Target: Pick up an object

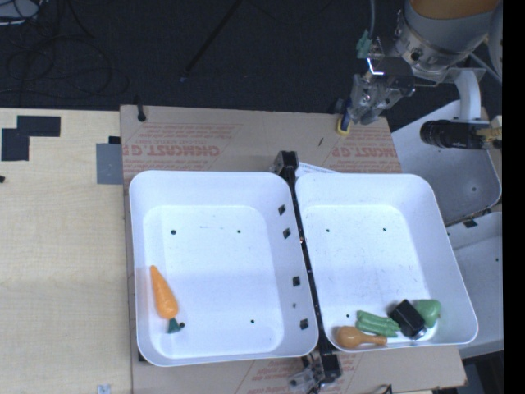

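Objects lie in both bins: I see an orange carrot (163,293) near the left bin's (205,189) front-left corner, and a green pod (377,323), a black block (408,318), a green piece (428,309) and a tan pear-shaped piece (358,337) clustered at the right bin's (361,189) front-right corner. The tool (367,109) hangs over the cardboard behind the right bin, well apart from them; I cannot tell its state.

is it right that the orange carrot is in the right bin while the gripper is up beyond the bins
Not quite. The camera view shows the orange carrot in the left bin, near its front left corner, not the right bin. The gripper is indeed up beyond the bins.
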`<state>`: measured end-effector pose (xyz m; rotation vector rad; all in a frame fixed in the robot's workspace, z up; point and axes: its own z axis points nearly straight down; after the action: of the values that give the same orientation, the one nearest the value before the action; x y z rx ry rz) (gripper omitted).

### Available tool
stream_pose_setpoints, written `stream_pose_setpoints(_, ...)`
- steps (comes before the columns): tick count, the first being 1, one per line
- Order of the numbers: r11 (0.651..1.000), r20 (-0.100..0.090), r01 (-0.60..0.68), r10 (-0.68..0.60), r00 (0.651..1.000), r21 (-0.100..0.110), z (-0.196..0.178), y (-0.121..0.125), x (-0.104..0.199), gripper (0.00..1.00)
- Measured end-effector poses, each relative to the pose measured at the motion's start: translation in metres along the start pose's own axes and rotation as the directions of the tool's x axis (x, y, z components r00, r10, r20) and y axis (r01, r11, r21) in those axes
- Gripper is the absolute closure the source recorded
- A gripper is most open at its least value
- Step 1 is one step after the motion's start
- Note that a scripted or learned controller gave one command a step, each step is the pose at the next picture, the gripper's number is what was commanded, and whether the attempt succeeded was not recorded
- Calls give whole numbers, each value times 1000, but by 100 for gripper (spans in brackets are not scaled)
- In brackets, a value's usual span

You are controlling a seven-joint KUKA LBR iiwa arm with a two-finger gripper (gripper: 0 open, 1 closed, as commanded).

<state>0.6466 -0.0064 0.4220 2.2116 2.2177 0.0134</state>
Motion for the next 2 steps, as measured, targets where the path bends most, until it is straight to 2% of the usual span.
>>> stream_pose_setpoints(1,1000,1,-8,8,1000,26,111,-6,-54,100)
stream_pose_setpoints(2,1000,1,-8,8,1000,21,140,-37,-109,100)
